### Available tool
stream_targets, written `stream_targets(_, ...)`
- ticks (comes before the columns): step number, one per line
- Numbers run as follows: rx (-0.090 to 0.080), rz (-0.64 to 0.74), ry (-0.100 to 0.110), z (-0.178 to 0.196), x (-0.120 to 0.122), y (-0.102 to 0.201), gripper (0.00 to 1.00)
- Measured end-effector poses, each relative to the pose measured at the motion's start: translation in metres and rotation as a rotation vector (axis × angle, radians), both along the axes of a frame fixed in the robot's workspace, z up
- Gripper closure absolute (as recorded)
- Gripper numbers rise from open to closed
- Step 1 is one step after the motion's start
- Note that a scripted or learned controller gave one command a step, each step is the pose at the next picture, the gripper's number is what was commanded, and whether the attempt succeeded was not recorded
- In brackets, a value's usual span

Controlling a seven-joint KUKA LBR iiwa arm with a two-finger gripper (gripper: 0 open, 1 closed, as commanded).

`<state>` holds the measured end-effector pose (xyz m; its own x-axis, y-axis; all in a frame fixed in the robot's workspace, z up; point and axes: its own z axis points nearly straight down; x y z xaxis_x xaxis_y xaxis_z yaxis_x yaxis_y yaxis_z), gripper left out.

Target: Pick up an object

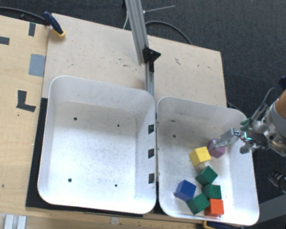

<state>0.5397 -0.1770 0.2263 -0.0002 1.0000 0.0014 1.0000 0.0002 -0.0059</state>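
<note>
End effector (224,143), perhaps clamped on small rounded purple piece (216,148), above matte yellow cube (200,156).

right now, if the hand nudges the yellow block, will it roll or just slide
Probably slide: the yellow block looks flat-faced and cube-like, resting on the smooth floor of the right bin. It looks rigid, likely light. Pushed toward the green block just beside it, it may jam or shove that one along.

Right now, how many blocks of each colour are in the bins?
Green blocks: 3
Yellow block: 1
Blue block: 1
Orange block: 1
Purple block: 1
Total: 7, all in the right bin.
</note>
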Motion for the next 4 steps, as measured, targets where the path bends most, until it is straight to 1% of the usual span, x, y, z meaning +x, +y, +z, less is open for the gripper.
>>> stream_targets(1,-0.001,0.001,-0.005,0.003,0.001,0.000,0.00)
stream_targets(2,0.000,0.000,0.002,-0.061,-0.001,-0.003,0.00)
stream_targets(3,-0.001,0.001,0.001,-0.105,-0.001,-0.001,0.00)
stream_targets(4,0.001,0.001,-0.002,-0.135,-0.001,0.000,0.00)
